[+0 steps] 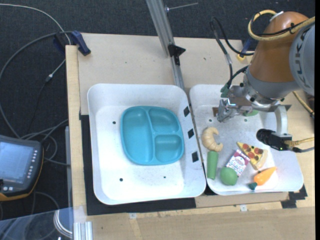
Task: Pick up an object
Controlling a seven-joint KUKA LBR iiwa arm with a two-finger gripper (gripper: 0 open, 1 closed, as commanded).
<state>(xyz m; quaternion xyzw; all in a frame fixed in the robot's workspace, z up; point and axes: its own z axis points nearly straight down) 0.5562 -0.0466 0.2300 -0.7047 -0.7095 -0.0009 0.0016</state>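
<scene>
Tool (pixel 226 109) is hovering over the right bin (pixel 235 134), on the far side of the croissant (pixel 212 138) and offset slightly toward the arm's side of it. Can't tell how far open the tool is from this angle. Nothing visible in its grip, so I'm treating it as empty.

Candidate pick is the croissant, since it's the nearest thing to the tool, near but not touching. Its long axis runs roughly far-to-near in the view, with a slight curve and the horns bending toward the arm's side.

Everything else, placed off the croissant:
- green cylinder (pixel 212 165): just nearward, almost end to end with it and on the same axis
- green round fruit (pixel 229 176): nearward and toward the arm's side, beside the cylinder's near end
- pink carton (pixel 238 163): toward the arm's side, a bit nearward
- pizza slice (pixel 252 154): past the carton, same direction
- carrot (pixel 264 175): farthest out, in the near corner on the arm's side
- blue tray (pixel 152 134): opposite way, in the left bin (pixel 107 134), well apart

My read is that the tool needs a short shift nearward and away from the arm's side, then a straight drop. It should close across the croissant's short width, not along the curve. The risk is the bin wall right beside the croissant on the side away from the arm, which leaves little clearance there. Pick not yet started.
</scene>
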